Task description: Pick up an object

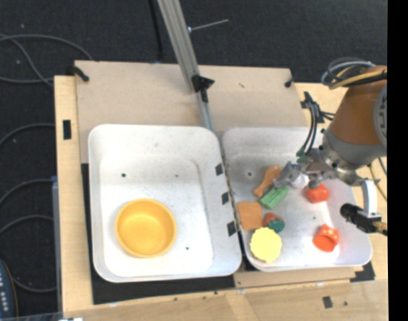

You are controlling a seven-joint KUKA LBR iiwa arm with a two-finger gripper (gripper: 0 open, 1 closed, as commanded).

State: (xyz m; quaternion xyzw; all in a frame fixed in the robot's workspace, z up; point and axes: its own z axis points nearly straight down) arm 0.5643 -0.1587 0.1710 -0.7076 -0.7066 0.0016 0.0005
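Counting: bins (157, 136) 2 | yellow bowl (146, 227) 1 | orange-red pieces (316, 193) 2 | tool (292, 177) grip: cannot tell

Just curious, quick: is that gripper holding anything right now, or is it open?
Gripper: cannot be told; it sits low in the right bin by the green piece.

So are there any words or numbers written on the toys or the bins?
None that can be read.
The yellow bowl, the orange toys, the green block and the yellow disc look plain.
The two white bins carry only small dark specks, too tiny to tell if they are marks.
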